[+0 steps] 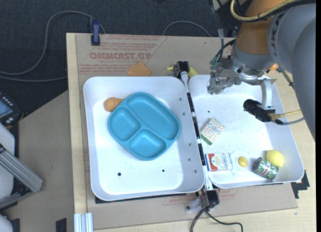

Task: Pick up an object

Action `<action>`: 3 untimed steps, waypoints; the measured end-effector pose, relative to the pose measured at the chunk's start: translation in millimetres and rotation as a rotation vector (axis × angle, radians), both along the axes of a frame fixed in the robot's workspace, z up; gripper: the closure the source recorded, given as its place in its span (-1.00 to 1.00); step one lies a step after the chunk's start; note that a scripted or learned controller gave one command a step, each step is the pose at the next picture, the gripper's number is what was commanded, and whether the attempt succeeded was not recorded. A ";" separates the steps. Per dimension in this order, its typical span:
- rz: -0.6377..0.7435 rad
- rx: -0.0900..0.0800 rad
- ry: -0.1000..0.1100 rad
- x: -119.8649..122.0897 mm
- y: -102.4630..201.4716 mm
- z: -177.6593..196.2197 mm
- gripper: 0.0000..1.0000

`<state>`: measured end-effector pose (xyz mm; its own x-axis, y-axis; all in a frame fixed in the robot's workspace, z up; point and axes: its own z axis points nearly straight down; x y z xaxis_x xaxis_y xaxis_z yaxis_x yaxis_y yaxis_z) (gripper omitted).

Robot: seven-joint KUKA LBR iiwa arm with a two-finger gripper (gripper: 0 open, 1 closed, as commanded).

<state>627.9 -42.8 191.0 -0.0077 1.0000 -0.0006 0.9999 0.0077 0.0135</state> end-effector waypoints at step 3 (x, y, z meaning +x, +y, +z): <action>-0.008 -0.001 0.013 -20.6 -58.6 -106.3 -1.00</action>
